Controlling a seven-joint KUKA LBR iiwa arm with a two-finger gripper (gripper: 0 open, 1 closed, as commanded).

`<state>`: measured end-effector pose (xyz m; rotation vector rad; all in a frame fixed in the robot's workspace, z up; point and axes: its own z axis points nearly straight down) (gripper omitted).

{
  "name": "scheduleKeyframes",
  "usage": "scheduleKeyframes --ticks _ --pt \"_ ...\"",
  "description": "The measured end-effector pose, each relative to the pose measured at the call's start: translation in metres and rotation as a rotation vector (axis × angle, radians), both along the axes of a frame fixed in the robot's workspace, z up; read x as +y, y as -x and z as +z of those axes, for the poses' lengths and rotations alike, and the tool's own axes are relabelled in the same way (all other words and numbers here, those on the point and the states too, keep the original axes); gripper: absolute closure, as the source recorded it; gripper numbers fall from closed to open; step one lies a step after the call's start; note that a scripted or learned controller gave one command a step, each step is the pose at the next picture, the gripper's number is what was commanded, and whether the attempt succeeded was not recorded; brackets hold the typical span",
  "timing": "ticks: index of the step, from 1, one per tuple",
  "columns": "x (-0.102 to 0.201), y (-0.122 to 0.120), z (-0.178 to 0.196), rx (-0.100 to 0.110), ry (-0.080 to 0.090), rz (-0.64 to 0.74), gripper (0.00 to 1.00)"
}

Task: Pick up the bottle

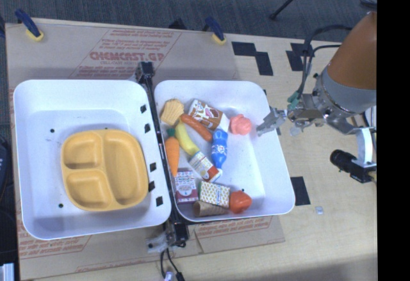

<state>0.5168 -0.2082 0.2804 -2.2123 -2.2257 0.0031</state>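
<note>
So I judge this the approach step: my gripper [272, 121] hangs just over the right bin's [277, 174] right rim, away from the blue bottle [219, 148] lying mid-bin, and I cannot tell its state; next I must reach left past the pink toy [241, 125] and come down over the bottle. That bin also holds a banana [185, 137], carrot [172, 155] and small cartons, while the left bin [32, 145] holds a yellow tray [104, 169].

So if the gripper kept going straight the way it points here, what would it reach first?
Probably the pink toy: the gripper points left over the right bin's rim, and that toy lies nearest in line. The blue bottle sits further left and lower. The gripper's height is unclear, so it might pass above.
</note>
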Motion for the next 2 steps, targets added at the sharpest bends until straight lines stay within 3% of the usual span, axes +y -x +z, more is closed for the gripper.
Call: scheduleKeyframes --ticks 1,2 --pt "0.0 0.0 0.01 0.002 -0.001 0.005 1.0" --pt "0.063 0.037 -0.037 0.002 0.0 -0.001 1.0"
